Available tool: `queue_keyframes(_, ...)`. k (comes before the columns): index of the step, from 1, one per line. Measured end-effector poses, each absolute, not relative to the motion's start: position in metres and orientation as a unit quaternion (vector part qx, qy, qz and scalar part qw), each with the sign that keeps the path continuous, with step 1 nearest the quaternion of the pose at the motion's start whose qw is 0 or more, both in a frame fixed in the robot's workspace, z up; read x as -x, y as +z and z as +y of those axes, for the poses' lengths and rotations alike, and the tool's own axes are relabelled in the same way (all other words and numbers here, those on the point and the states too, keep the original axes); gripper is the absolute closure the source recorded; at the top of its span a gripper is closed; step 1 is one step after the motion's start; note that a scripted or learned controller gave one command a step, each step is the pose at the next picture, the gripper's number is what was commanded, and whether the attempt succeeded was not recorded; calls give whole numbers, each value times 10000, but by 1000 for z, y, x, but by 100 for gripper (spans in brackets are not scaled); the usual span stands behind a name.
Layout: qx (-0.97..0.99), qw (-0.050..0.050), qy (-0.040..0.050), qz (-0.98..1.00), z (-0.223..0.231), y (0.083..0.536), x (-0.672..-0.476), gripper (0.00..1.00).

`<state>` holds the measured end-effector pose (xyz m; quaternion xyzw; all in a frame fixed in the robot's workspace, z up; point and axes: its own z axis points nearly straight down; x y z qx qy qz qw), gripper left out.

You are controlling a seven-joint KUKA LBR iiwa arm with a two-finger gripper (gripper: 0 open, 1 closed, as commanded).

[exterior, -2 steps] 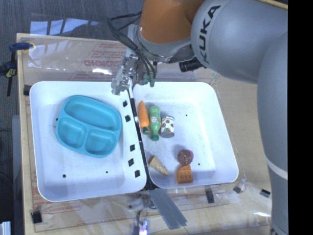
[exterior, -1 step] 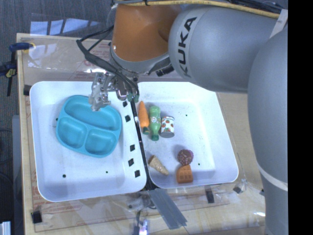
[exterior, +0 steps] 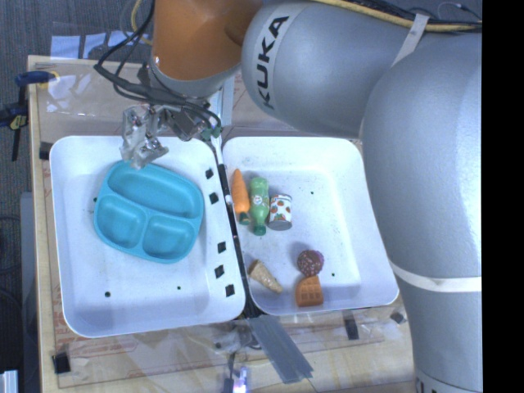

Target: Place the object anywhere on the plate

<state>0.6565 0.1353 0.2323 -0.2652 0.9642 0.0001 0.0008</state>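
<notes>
A blue plate point(exterior: 150, 211) with three compartments lies in the left bin point(exterior: 82, 293). My gripper point(exterior: 144, 147) hangs over the plate's far edge, near the bin's back wall. Nothing shows between its fingers. In the right bin point(exterior: 344, 178) lie an orange carrot point(exterior: 239, 191), a green bottle point(exterior: 259, 205), a small can point(exterior: 281, 211), a dark red berry-like piece point(exterior: 310, 261), an orange block point(exterior: 309, 291) and a tan cone point(exterior: 264, 276).
The arm's orange band and grey body cover the back of the bench and the right side of the view. A row of black clips point(exterior: 221, 244) runs along the divide between the bins.
</notes>
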Motion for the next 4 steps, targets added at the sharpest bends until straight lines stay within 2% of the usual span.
queue_keyframes(1,2645,10,-1,9644,135,233,-657,0)
queue_keyframes(2,2136,31,-3,9769,167,367,-657,0)
queue_keyframes(3,1071,25,-7,9942,95,438,-657,0)
queue_keyframes(4,1082,52,-14,9941,95,449,-658,100)
